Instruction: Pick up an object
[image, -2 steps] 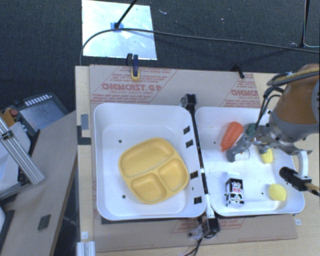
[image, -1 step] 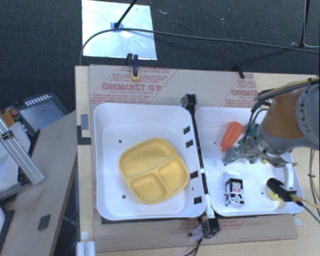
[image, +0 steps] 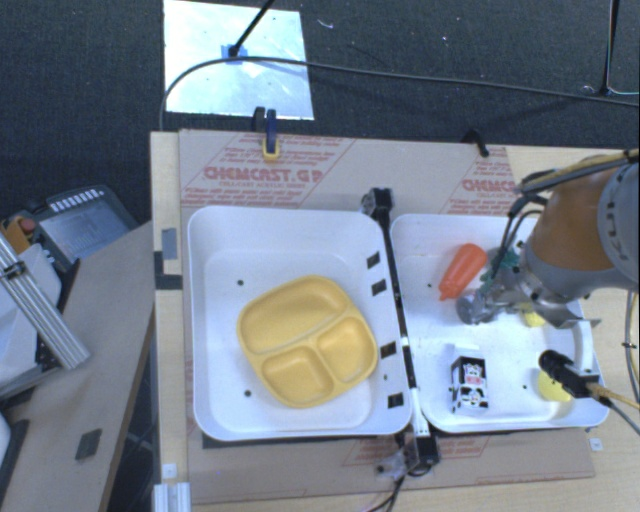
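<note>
- Dark carpet surrounds a bench (image: 330, 170) covered with printed cardboard, on which two shallow white bins sit side by side.
- At 9 o'clock in the scene, the left bin (image: 215, 300) holds a yellow divided plate (image: 305, 340) with three compartments.
- At 3 o'clock, the right bin (image: 420, 330) holds an orange carrot-shaped toy (image: 462, 270), a small black-and-white patterned block (image: 469, 384) near its front edge, and a yellow object (image: 553, 386) at its 4 o'clock corner, partly under a black part.
- Reaching in from 3 o'clock, the grey arm with its orange band ends in the gripper (image: 478, 303), low over the right bin's middle.
- Nearest thing to the gripper is the carrot toy, lying just beside it toward 11 o'clock; whether they touch is unclear.
- Its long axis runs from 7 o'clock to 1 o'clock, thick end uppermost.
- How the jaws stand cannot be told at this angle, and nothing is visibly held.
- Judging from this, a grasp of the carrot would need a short shift toward 11 o'clock.
</note>
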